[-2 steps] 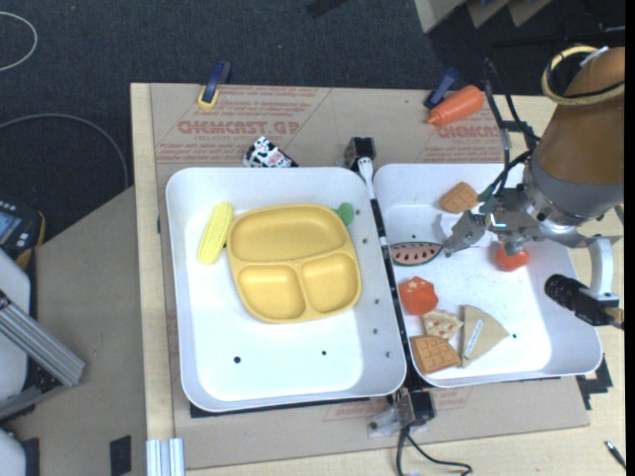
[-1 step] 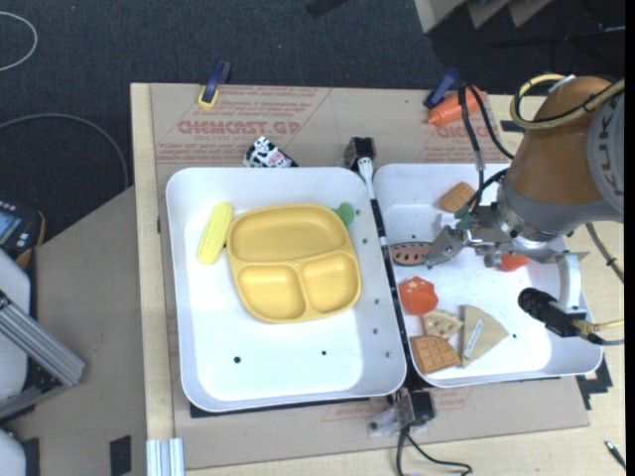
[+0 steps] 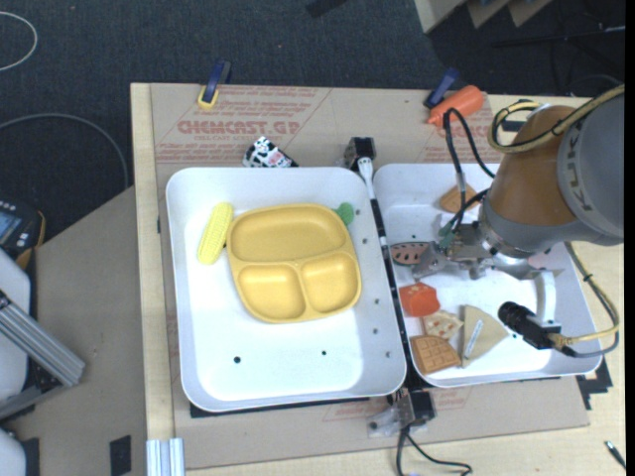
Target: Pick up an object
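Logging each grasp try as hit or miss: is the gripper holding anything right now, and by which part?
Cannot be told. The gripper is low in the right bin beside a brown round piece, but nothing visibly sits between its fingers.

Bright, even overhead light washes the two shallow white plastic bins (image 3: pixel 198 296) almost to glare, shadows stay soft, and fine detail looks slightly blurred.

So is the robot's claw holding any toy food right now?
Claw: low in the right bin, by the brownish piece; grip cannot be told.
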Controlling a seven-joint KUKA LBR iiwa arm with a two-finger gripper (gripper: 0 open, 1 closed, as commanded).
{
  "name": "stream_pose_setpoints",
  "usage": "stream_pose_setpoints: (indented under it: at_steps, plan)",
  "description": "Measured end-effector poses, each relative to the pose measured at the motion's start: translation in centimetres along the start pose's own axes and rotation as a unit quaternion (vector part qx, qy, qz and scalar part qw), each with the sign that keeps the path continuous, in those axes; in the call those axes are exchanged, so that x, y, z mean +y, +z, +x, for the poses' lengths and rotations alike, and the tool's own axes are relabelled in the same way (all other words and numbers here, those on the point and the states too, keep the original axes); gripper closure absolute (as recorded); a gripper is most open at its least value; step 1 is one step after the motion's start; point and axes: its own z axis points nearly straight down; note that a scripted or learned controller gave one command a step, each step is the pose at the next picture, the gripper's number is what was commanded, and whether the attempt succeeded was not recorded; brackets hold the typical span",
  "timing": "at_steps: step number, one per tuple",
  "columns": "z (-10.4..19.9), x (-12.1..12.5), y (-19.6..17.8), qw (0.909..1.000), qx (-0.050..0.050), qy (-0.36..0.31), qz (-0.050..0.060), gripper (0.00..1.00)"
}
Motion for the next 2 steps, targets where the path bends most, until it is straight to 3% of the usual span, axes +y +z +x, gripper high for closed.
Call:
stream_pose_setpoints:
  at_steps: [1, 2]
  plan:
    - [0.1, -0.1, 1.7, 1.0, 0.0, 0.0, 0.0, 0.0]
    - [0.0, 0.0, 0.5, 1.0, -0.001, 0.0, -0.003, 1.0]
